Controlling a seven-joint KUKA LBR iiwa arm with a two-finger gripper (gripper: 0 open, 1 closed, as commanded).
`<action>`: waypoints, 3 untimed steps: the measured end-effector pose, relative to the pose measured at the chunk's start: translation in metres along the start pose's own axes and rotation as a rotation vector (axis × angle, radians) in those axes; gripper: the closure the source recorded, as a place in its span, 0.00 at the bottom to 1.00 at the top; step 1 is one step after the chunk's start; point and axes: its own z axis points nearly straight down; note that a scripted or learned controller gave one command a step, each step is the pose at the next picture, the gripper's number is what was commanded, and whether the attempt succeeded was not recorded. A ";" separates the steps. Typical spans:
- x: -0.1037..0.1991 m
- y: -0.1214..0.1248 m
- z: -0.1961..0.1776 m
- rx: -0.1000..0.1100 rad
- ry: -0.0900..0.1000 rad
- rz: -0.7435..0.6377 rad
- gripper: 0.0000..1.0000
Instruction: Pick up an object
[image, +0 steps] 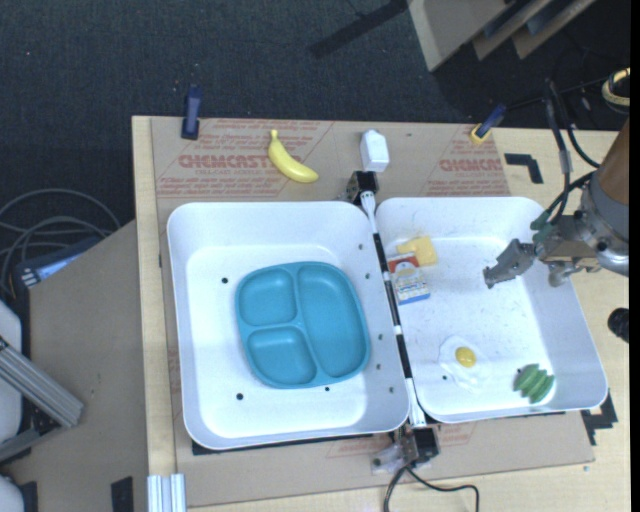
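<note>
arm (612, 215) cut off at right edge, claw (505, 265) fingers blurred

One fixed camera above the bench (150, 300) looks down slantwise; both bins (200, 240) fit inside.

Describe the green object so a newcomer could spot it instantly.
Start at the right bin, the one the arm reaches over. Go to its near right corner: the green object lies there, ribbed and leafy-looking, right of the fried egg toy, the bin's sole green item.
</note>
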 end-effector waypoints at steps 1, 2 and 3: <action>0.009 0.083 0.131 0.002 0.000 0.000 0.00; -0.021 0.019 0.168 0.002 0.000 0.001 0.00; -0.016 0.110 0.182 -0.001 0.000 -0.001 0.00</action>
